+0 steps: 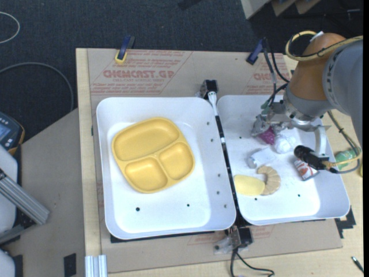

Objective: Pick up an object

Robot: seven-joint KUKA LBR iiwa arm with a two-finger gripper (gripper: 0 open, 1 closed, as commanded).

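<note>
A: Quick, what's furthest left of the crescent?

B: Left bin (173,212) w/ a yellow plate (153,153), 3 compartments, lying flat. Well apart from the tan crescent (271,179), which lies in the right bin (288,203).

A: Nearer in?

B: Yellow oval (248,185) touching the crescent's left end. Grey-white scrap (259,156) just behind the crescent, slightly left.

A: And the pick target?

B: Magenta thing (267,136), further back from the crescent, past the scrap, resting on the bin floor. White lump (282,144) touches its right side, behind the crescent and a bit right.

A: Gripper?

B: Gripper (268,124) is straight back from the crescent, right over the magenta thing's far edge. Can't tell if it's open or closed, or if it has hold of anything.

A: Right of the crescent?

B: Red-white tube (304,169), near but not touching.
</note>
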